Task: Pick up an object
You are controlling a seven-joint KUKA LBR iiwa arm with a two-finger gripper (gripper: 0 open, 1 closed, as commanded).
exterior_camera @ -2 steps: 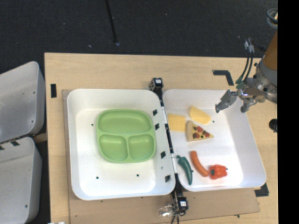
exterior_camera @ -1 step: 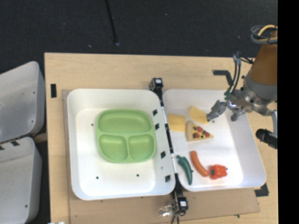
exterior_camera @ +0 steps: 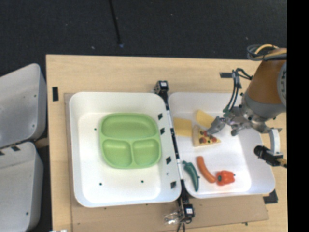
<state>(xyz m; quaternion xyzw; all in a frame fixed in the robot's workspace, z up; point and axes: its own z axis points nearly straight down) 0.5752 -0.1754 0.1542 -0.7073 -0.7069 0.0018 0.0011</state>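
The arm (exterior_camera: 263,88) reaches into the right bin (exterior_camera: 251,180), its gripper (exterior_camera: 214,126) low over the pizza slice (exterior_camera: 205,138). The fingers look nearly closed just above the slice, but whether they grip it I cannot tell. Cheese wedges (exterior_camera: 182,127) lie beside it; a green pepper (exterior_camera: 192,174), carrot (exterior_camera: 205,169) and red pepper (exterior_camera: 225,177) lie nearer the front. A green plate (exterior_camera: 130,140) sits in the left bin (exterior_camera: 87,187).

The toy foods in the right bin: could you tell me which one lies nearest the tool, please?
The pizza slice, with its dark toppings, lies right at the tool. The two cheese pieces sit further left; the peppers and hot dog lie nearer the bin's front edge.
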